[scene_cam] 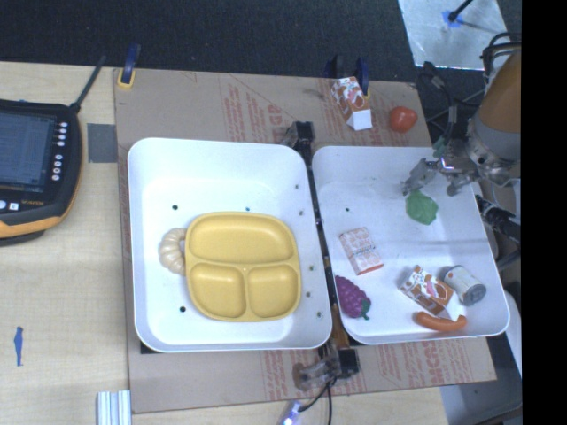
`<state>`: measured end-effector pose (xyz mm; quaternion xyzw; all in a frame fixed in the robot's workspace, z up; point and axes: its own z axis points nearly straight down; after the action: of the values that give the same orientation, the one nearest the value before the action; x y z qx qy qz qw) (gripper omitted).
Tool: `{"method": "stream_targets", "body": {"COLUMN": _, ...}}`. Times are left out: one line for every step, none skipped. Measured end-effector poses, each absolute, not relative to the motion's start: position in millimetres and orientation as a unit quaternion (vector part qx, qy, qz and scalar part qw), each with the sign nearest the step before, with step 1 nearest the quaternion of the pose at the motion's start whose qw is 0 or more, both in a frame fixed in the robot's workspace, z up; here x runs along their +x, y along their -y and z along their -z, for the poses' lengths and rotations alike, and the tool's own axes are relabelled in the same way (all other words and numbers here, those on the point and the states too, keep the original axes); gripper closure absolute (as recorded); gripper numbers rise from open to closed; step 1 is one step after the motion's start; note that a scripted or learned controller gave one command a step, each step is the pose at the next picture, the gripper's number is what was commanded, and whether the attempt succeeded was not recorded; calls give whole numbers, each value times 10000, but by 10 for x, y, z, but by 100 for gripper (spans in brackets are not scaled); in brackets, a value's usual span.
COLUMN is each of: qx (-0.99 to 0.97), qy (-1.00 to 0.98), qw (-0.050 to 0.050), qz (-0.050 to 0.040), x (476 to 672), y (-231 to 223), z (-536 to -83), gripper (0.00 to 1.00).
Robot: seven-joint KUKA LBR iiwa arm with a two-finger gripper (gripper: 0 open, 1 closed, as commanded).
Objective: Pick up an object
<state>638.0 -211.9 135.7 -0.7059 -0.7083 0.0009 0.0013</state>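
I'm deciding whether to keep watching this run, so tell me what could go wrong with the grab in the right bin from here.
1. The gripper sits near the right bin's far wall, above the green toy, not over it; closing here would likely catch nothing.
2. The green toy looks small and lumpy, so it may squirt out of a pinch.
3. The can, carton and sausage are crowded together; a reach there could nudge neighbours.

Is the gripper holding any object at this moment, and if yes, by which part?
Nothing is held. The gripper is open above the right bin, and the green object lies just below it, not between its fingers.
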Motion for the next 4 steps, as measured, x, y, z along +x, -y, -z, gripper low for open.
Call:
{"method": "stream_targets", "body": {"qx": -7054, "qy": 7088, "qw": 16, "qz": -15, "x": 6358, "y": 2054, "z": -1269, "gripper": 0}}
{"method": "stream_targets", "body": {"qx": -7052, "qy": 7090, "qw": 18, "qz": -14, "x": 6273, "y": 1914, "z": -1411, "gripper": 0}}
{"method": "stream_targets", "body": {"qx": -7045, "qy": 7096, "qw": 22, "qz": -21, "x": 5670, "y": 1354, "z": -1171, "gripper": 0}}
{"method": "stream_targets", "body": {"qx": -7044, "qy": 7098, "qw": 14, "qz": -13, "x": 5208, "y": 457, "z": -1920, "gripper": 0}}
